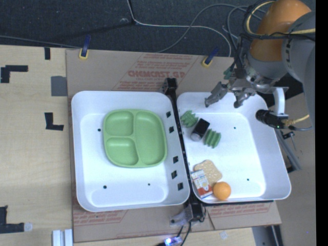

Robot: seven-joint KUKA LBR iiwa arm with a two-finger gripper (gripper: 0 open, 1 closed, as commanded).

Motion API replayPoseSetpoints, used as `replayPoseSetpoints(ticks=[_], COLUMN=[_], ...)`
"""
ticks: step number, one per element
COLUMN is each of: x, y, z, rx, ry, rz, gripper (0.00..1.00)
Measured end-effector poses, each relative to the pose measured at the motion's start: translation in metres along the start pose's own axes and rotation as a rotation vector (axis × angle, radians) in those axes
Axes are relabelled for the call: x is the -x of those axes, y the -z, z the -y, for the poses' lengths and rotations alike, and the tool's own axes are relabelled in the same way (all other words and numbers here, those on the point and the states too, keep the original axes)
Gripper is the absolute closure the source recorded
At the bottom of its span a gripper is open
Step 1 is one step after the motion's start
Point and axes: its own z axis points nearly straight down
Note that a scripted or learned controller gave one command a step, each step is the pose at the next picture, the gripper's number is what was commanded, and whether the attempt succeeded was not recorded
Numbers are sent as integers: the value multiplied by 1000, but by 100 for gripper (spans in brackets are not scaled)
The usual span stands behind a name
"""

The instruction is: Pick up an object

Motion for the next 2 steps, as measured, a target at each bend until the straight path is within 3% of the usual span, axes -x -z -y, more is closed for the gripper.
replayPoseSetpoints(ticks=[1,2], x=[0,-1], y=[9,-56], z=[-3,-4], rx=[14,9], ry=[3,2], rz=[2,2], gripper=[0,0])
